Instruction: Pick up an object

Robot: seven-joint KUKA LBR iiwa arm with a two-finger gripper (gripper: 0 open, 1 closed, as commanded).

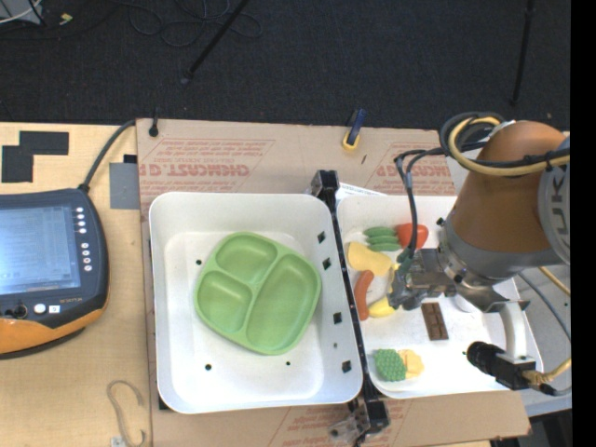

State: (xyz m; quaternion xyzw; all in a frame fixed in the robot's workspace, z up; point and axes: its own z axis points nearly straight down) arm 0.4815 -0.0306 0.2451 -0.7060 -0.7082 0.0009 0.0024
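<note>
My gripper [402,289] hangs low in the right bin [466,380], at its left-middle. Right beside it on the left lie a yellow piece [366,256], an orange sausage-shaped toy [362,291] and a small yellow piece [380,308]. A green pod [381,237] and a red-orange toy [417,236] lie just behind the gripper. A brown bar [434,321] sits to its lower right, and a green and yellow corn toy [396,364] rests near the bin's front edge. The arm's body hides the bin's right part.
The left bin [177,361] holds a green divided plate [258,291] at its middle. A black divider [343,287] runs between the bins. A tablet-like pendant [47,259] lies on the bench at far left.
</note>
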